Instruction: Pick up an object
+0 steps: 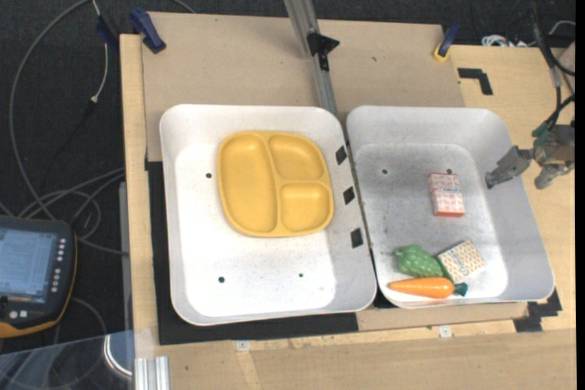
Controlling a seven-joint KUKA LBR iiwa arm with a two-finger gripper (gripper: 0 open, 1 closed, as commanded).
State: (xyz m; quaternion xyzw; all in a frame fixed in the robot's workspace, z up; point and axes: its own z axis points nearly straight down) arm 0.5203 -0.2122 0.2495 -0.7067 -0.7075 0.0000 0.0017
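Objects for picking are gathered in the right bin: a small pink box lies near the bin's middle, towards its right wall, while a green vegetable, a patterned packet and an orange carrot are clustered along its near edge, touching or nearly touching one another. The gripper is seen at the bin's right edge, its two fingers spread apart and nothing held between them. The approach step appears to be in hand, with no grasp made yet. The pink box would likely be the easiest target, since it lies apart from the rest; the next move would call for the gripper to be carried inward over it and lowered with the fingers straddling it. The clustered items could be jostled if one were attempted. A yellow divided plate rests in the left bin, well clear of the work.
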